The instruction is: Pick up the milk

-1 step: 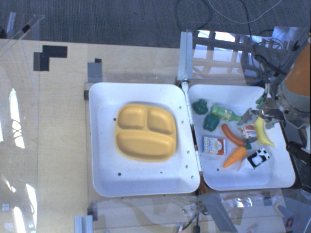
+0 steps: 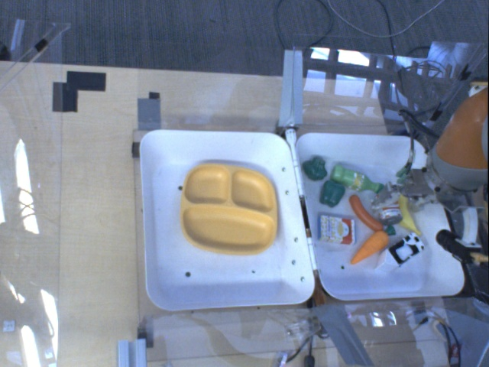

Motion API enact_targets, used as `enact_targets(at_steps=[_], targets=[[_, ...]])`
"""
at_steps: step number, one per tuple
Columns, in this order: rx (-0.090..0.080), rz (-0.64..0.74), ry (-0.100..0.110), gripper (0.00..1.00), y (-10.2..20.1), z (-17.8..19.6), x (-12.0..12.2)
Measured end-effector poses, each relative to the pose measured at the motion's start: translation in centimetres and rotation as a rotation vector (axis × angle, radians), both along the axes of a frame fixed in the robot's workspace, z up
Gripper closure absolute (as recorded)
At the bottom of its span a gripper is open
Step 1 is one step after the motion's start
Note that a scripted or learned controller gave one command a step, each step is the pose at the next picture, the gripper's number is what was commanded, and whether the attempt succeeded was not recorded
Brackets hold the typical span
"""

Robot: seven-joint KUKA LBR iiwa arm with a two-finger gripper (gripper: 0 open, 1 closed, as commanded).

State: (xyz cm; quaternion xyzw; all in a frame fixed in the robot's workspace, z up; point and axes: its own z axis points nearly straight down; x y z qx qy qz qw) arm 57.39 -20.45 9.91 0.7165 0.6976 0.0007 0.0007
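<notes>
The milk [image 2: 406, 248] is a small carton with black and white cow patches. It lies near the front right of the right bin [image 2: 435, 281], just right of an orange carrot [image 2: 370, 247]. The arm comes in from the right, its orange band [image 2: 467, 132] over the bin's right edge. My gripper [image 2: 391, 202] hangs low over the middle of the bin, between a red sausage [image 2: 365, 212] and a yellow banana [image 2: 409, 215]. It is behind the milk and a little to its left, apart from it. Nothing shows held in it.
The right bin also holds a white box with an orange label [image 2: 336, 229], a green bottle [image 2: 353, 179], a green pepper [image 2: 331, 194] and a dark green piece [image 2: 313, 167]. A yellow divided plate [image 2: 229, 207] lies in the left bin [image 2: 160, 228]. Cables hang behind the right bin.
</notes>
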Motion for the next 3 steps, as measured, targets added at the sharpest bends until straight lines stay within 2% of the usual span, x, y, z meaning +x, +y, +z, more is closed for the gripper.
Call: enact_targets(at_steps=[1,2,3], targets=[[0.0,0.002,-0.007,1.0,0.1,1.2,0.2],[-0.002,-0.149,-0.005,1.0,1.2,15.7,-0.5],[-0.002,0.432,-0.003,1.0,6.9,16.0,-1.4]])
